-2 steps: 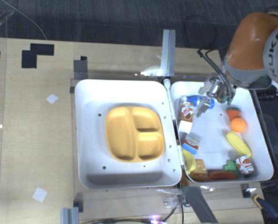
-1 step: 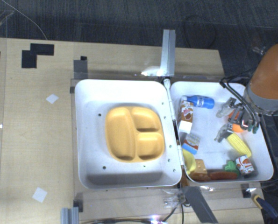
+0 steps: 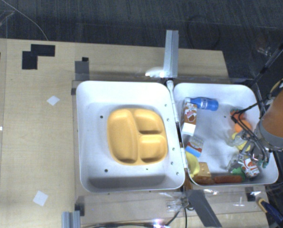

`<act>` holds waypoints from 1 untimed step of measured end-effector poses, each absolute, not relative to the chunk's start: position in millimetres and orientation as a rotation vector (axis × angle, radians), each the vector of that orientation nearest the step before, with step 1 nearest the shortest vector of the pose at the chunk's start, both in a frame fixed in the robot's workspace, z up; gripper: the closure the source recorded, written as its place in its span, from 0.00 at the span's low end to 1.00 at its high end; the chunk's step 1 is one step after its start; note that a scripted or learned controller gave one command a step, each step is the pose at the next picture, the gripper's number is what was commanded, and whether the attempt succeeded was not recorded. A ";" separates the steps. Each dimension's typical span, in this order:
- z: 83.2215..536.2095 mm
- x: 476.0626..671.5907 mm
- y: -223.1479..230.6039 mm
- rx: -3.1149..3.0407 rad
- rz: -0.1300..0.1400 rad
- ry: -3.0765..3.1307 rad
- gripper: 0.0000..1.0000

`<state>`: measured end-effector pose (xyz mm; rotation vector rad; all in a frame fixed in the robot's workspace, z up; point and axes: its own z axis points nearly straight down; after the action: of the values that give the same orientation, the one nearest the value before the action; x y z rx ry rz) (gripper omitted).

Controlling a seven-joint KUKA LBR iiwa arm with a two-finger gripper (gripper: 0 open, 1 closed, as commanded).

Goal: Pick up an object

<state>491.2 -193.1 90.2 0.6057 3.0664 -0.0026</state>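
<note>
The gripper (image 3: 246,163) is reaching among the clutter in the right bin (image 3: 212,91) and should centre over one item; whether it is spread I cannot tell.

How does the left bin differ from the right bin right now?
The left bin holds one large yellow divided tray, lying flat near its middle; the right bin holds many small mixed items, among them a blue bottle. The arm reaches over the right bin, not the left. Both are shallow and white.

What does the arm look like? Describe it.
The arm enters from the right: a rounded orange band above a grey wrist ring. Black cables run along it, with thin coloured wires bunched near the end effector, which is hard to make out among the clutter.
</note>
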 end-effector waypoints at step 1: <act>126.3 527.8 -175.0 -0.131 -0.003 3.128 0.00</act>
<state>527.8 -175.0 126.3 -0.1310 3.1279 -0.0028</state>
